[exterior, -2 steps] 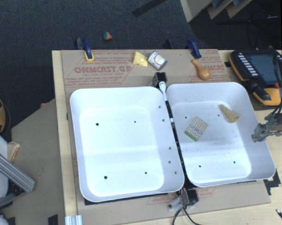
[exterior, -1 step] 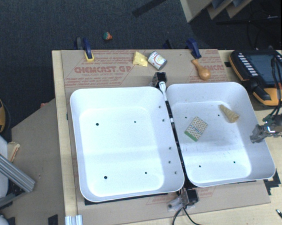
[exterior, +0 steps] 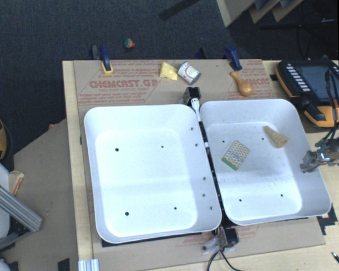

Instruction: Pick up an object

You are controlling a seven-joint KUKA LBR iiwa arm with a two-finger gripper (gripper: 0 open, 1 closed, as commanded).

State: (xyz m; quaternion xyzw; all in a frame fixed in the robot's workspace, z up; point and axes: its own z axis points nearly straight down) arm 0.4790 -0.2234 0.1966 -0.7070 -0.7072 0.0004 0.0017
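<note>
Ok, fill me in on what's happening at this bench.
A gripper sits at the right edge of the right bin, with nothing visibly held. That bin contains a small patterned card and a tan cone-shaped piece, both lying untouched. The left bin sits beside it. No pick has happened yet.

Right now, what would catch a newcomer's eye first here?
Two white bins side by side: the left bin and the right bin. In the right bin lie a patterned card at its middle and a tan cone towards its far right. The gripper sits at its right rim.
</note>
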